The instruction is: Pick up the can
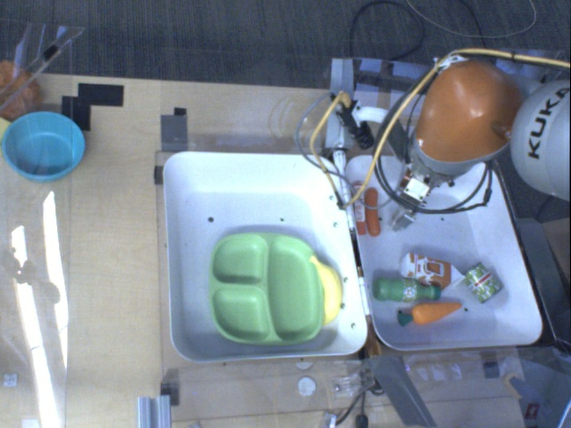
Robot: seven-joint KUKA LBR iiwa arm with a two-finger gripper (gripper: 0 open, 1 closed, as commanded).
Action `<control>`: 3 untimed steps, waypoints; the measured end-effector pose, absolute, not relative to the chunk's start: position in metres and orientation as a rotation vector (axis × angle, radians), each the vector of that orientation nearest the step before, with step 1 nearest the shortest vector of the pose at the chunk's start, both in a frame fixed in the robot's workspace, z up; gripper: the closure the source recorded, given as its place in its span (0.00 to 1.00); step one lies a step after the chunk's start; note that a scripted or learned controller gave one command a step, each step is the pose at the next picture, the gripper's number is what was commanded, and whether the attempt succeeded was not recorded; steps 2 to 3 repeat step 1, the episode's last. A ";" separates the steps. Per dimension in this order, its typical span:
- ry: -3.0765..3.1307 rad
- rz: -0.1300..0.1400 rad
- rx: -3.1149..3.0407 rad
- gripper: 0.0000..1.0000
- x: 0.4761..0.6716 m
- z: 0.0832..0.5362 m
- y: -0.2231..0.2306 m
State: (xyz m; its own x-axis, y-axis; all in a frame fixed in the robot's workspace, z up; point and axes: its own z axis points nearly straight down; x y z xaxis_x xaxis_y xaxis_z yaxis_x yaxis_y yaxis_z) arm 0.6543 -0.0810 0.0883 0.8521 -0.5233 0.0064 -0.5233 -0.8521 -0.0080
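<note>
Camera view from above: two white bins sit side by side on a wooden bench. The left bin (187, 239) holds a green divided tray (266, 286) lying over something yellow (330, 292). The right bin (517, 275) holds a green bottle (403, 289), a carrot (430, 312), a small carton (430, 269), a green box (483, 283) and a hot dog (368, 212). No can is identifiable. The arm's orange band (464, 110) hangs over this bin's far end; the gripper (403, 214) sits beside the hot dog, its opening impossible to tell.

A robotics lab: KUKA arm (500, 114), loose cables (393, 25), two white bins (178, 239) on a wooden bench (89, 283).
</note>
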 end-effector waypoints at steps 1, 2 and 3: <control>0.678 -0.030 -3.063 1.00 0.673 0.116 -0.165; 0.678 -0.030 -3.063 1.00 0.673 0.116 -0.165; 0.678 -0.030 -3.063 1.00 0.673 0.116 -0.165</control>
